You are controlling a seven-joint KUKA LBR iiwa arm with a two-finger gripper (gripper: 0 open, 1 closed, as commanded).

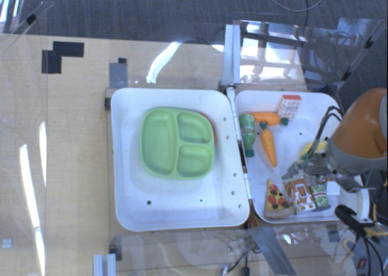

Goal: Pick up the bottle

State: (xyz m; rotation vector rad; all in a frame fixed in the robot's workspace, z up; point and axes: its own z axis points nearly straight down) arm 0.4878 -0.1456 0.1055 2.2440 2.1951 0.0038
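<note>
The bottle [247, 133] is green with a white cap and lies along the left wall of the right bin [315, 102]. My gripper [301, 172] hangs low over the right bin's front right part, just above a printed box [307, 197]. It is well to the right of the bottle and apart from it, with an orange carrot [268, 147] between them. The arm's orange band [364, 124] covers the bin's right edge.
A green divided plate [177, 143] lies in the left bin [130, 208]. The right bin also holds a second carrot [267, 118], a small carton [289, 107], a pizza slice [277, 199] and something yellow [311, 147] partly under the wrist.
</note>
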